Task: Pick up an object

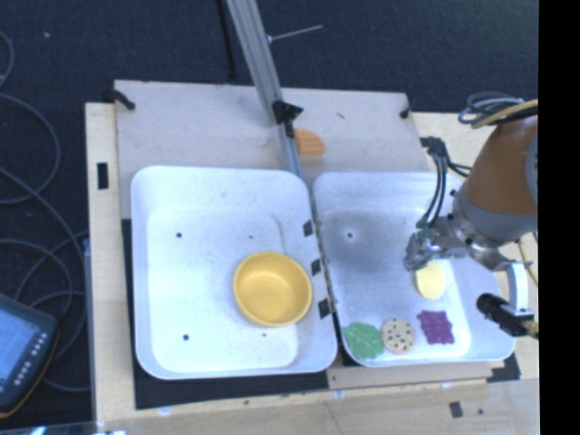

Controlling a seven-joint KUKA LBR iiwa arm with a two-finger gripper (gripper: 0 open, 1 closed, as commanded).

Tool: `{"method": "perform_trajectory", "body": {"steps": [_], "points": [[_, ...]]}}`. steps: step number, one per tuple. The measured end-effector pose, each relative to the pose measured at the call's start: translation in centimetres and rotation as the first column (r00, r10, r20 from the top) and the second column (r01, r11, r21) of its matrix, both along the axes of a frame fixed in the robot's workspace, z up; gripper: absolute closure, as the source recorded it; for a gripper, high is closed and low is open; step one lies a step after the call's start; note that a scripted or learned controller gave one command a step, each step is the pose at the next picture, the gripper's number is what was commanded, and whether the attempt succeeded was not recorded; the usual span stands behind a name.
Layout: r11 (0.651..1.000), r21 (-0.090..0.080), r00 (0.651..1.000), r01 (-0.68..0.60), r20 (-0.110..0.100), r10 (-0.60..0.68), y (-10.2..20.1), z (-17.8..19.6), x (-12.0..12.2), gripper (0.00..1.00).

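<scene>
**Plainly, a light pick in the right bin**

Largest first: the right bin, then the arm's gripper, its state impossible to tell. Just below it lies the yellow object, probably light, smooth, slippery; grasp across its narrow middle.

A yellow bowl sits in white; nearby, a green piece, speckled tan cookie, purple cluster.

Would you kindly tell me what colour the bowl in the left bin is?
The bowl is yellow, seen clearly in the camera view.
</scene>
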State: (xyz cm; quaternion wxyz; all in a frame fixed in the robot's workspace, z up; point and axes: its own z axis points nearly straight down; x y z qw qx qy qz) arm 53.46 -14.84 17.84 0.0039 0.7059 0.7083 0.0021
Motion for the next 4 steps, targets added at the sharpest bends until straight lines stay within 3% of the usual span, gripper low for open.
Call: {"method": "perform_trajectory", "body": {"steps": [2,4], "points": [[1.0,0.001,1.0,-0.001,-0.003,0.001,-1.0,7.6,0.8,1.0],[1.0,0.003,1.0,-0.005,-0.004,0.005,9.7,8.3,1.1,1.0]]}}
